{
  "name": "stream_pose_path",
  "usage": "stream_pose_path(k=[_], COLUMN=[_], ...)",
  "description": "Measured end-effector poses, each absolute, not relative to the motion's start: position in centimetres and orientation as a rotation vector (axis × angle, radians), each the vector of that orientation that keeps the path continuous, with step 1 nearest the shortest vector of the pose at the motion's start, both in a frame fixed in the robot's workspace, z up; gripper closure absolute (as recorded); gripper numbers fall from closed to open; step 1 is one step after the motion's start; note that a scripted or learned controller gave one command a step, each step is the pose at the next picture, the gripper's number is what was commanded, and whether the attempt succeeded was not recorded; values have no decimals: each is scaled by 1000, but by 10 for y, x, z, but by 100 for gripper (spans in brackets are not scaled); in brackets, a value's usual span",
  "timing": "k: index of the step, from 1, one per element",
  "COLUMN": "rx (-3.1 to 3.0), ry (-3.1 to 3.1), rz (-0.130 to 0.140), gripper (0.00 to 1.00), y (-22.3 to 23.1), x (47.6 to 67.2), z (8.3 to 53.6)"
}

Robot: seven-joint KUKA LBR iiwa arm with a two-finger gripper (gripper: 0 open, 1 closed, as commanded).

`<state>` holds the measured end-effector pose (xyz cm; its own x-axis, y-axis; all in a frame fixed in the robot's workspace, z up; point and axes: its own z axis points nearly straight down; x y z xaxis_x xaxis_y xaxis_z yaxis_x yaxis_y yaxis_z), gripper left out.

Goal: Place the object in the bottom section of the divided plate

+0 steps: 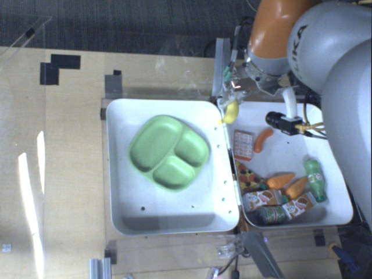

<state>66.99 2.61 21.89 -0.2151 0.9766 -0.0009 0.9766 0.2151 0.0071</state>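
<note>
The green divided plate lies in the left white bin; its bottom section holds nothing. My gripper hangs over the ridge between the two bins, near their far edge. It is shut on a small yellow object that dangles from the fingertips, just right of the plate's far right corner. The grey arm with its orange band comes in from the upper right.
The right bin holds a red sausage, a red-and-white packet, two orange carrots, a green bottle, a dark can and other small packages. A black cable clip juts over that bin.
</note>
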Motion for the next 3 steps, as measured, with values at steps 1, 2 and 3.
stream_pose_path(k=[1,2,3], rx=[1638,1510,1507], ry=[2675,2749,2745], rz=[7,7,15], gripper=[100,100,100], y=[34,57,58], x=[665,641,643], z=[198,222,234])
